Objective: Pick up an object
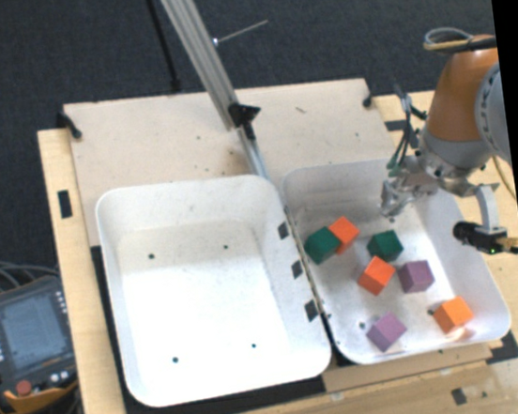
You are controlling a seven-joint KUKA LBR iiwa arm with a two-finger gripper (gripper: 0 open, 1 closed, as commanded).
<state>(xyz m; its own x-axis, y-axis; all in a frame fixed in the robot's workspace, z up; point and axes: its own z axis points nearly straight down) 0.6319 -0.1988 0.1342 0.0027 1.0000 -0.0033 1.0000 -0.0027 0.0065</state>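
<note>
Since the gripper (396, 195) hangs over the right bin (479, 262) near a green block (384, 245), the risk is closing on nothing, or nudging the green block (321, 244) that touches an orange one (344, 231). Too blurry to tell its state. No readable writing or brands anywhere.

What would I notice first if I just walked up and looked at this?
Probably the small coloured cubes, green, orange and purple, scattered in the right white bin. Next, the grey arm's two-finger gripper poised over that bin's upper part, just above a green cube. The left white bin sits beside it.
</note>
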